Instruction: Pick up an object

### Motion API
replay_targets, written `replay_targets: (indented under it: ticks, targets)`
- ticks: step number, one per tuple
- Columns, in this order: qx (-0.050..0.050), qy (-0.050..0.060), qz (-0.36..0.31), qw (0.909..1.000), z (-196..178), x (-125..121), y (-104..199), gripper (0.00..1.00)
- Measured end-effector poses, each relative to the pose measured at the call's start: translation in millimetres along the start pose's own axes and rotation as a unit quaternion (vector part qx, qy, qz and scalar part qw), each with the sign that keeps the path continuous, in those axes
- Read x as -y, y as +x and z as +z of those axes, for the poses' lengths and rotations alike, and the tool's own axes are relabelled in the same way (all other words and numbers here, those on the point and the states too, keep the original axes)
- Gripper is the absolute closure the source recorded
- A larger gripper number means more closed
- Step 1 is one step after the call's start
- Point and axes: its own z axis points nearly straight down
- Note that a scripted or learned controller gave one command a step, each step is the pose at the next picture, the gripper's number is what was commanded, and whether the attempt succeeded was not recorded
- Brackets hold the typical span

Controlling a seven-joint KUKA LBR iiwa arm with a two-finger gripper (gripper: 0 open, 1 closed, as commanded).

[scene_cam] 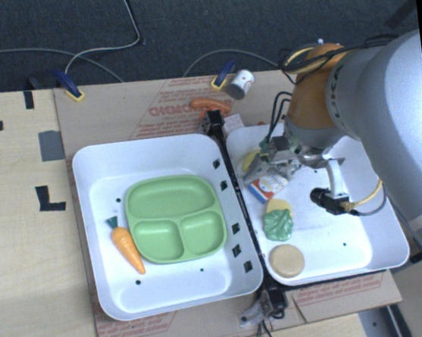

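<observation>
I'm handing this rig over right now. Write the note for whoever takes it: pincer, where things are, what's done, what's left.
Pincer: low in the right bin, at its upper left, over a small clutter of items. Whether it is open or shut cannot be told, and no item is seen in it.

Right bin: green broccoli-like toy near the left wall, round tan piece below it.

Left bin: green divided plate in the middle, carrot beside its left edge.

Done: arm has reached the clutter. Nothing visibly lifted.

Left: grasp one item and raise it; confirm it is really held.
</observation>
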Motion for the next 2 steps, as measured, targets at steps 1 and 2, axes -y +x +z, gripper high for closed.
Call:
replay_targets:
  ticks: [1,2]
  targets:
    - [0.0,0.0,-0.001,1.0,0.6,-38.3,-3.1,0.0]
    - [-0.002,0.009,0.001,1.0,-6.4,-34.5,-3.4,1.0]
